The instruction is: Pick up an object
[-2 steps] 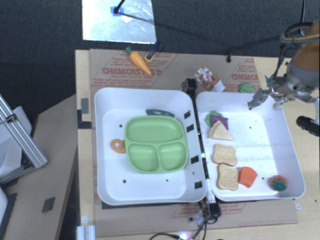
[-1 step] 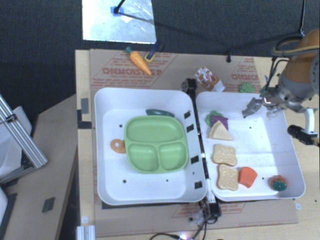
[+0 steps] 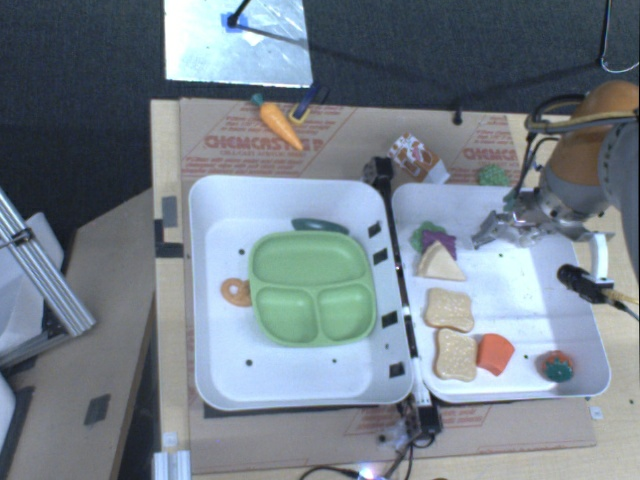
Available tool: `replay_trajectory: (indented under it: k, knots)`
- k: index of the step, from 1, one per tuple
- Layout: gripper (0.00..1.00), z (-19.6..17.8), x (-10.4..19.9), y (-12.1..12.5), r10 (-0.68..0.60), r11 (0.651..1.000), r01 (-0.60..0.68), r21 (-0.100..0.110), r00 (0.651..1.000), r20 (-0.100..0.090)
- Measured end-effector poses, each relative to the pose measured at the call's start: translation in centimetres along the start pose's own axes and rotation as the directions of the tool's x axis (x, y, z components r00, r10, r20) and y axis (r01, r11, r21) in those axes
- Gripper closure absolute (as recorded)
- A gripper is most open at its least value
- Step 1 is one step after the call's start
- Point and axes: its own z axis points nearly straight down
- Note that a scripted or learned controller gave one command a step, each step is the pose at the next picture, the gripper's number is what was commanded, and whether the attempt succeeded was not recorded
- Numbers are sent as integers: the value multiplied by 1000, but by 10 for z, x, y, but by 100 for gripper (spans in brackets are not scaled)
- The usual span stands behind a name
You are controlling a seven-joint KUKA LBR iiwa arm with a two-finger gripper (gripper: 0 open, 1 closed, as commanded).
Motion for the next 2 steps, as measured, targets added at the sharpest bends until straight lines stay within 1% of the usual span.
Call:
replay_trajectory:
  k: [1,2]
  knots:
    - [100,-14,0,2,-2,1000,2,-6,1000,2]
    - [100,-63,9,6,0,1000,0,-5,1000,1]
